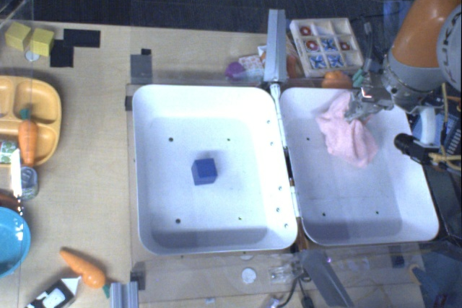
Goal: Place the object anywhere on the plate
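The tool (359, 106) pinches a pink cloth (346, 135), hanging limp over the right bin (404, 227), apparently lifted for transfer; 1 blue cube (205, 170) sits in the left bin (166, 227).

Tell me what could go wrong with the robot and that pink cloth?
1. The pink cloth hangs limp at the gripper in the right bin; soft fabric could slip away when lifted.
2. A trailing corner might snag on the divider between the bins.
3. The yellow plate sits far to the left, past the left bin with its blue cube, so a long carry gives more chances to drop it.
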Robot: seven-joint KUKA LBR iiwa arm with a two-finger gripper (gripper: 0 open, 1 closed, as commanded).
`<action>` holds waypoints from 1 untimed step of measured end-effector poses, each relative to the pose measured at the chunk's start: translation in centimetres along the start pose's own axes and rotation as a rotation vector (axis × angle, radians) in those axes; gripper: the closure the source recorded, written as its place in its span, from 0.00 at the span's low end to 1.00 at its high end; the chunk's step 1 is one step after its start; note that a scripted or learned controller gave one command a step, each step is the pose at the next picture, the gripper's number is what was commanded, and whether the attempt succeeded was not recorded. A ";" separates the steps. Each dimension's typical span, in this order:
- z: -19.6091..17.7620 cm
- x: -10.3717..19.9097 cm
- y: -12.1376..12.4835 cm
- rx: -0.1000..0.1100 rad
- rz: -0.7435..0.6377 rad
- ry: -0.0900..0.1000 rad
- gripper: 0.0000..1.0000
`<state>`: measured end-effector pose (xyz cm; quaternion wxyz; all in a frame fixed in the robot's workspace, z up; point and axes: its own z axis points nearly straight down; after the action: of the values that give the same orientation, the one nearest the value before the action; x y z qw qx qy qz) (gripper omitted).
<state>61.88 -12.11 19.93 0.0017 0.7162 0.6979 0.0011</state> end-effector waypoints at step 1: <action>-0.3 -4.9 -2.2 -0.003 0.039 -0.001 1.00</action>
<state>59.56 -16.95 20.21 0.0032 0.7298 0.6837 0.0016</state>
